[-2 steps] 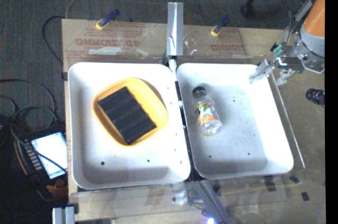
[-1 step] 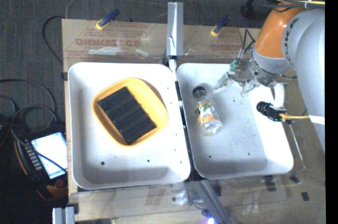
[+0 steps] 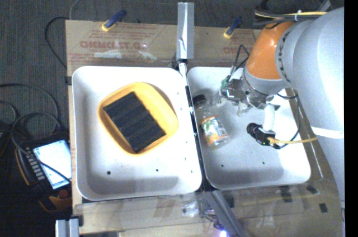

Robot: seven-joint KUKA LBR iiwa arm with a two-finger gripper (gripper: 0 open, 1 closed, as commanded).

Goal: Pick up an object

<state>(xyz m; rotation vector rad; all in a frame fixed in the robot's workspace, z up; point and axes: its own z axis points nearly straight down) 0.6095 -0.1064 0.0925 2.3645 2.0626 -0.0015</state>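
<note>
We cannot tell how the gripper (image 3: 241, 97) stands, since the wrist and orange band (image 3: 267, 57) cover it from above. It hangs over the upper part of the right bin (image 3: 291, 171). Just left of it we see a small clear bottle with a green label (image 3: 213, 129) lying on its side on the bin floor, near a small dark piece (image 3: 198, 99) by the divider. In the left bin (image 3: 95, 174) rests a yellow dish (image 3: 168, 107) carrying a black ridged block (image 3: 135, 121).

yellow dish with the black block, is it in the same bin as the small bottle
No, the yellow dish sits in the left bin, while the small bottle lies in the right bin.
</note>
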